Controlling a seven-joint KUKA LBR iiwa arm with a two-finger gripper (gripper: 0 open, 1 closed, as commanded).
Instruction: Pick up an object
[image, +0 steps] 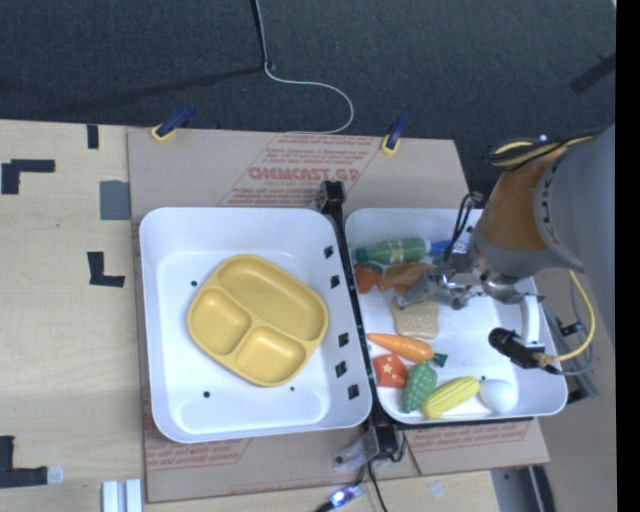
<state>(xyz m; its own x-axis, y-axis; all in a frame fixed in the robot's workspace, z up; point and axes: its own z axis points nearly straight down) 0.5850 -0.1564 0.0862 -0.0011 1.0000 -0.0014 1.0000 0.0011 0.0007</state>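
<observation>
Reaching into your right-hand white bin (545, 400), the grey two-finger gripper (418, 292) hovers low over the tan bread slice (417, 320), likely its target; finger spread: you cannot tell.

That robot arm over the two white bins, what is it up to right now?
The arm reaches in from the right, its gripper low over the right bin, near the cracker-like slice and green bottle. Nothing is visibly lifted yet. A carrot, corn cob and egg lie nearer the front. The left bin holds a yellow divided tray.
</observation>
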